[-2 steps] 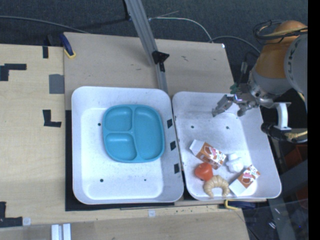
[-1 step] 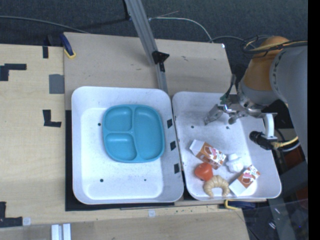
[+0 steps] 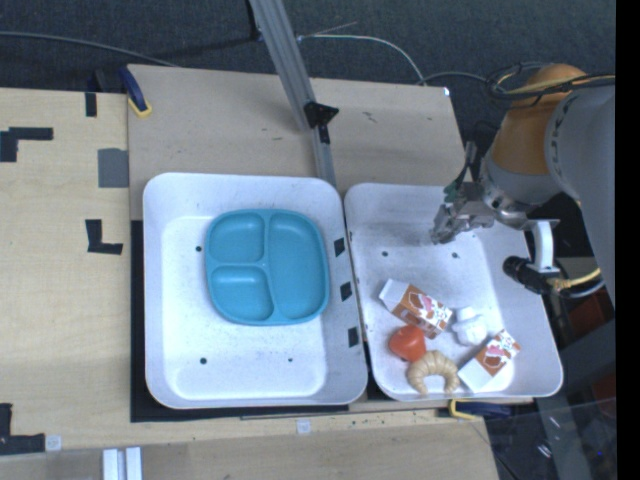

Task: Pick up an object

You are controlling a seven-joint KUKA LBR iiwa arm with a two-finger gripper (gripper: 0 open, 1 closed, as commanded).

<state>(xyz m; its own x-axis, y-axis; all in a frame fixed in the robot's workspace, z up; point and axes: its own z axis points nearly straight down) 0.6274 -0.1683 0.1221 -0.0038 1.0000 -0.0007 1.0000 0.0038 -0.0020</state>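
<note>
With the gripper poised above the right bin, its finger state impossible to tell, I judge it should descend squarely over the croissant at that bin's near edge.

One fixed camera hangs above the bench and looks down at a slant, from far enough back to take in both white bins whole. The left bin sits around the frame's centre toward 8 o'clock, the right bin toward 4 o'clock. The arm enters from 3 o'clock; dark floor runs along 12 o'clock.
</note>
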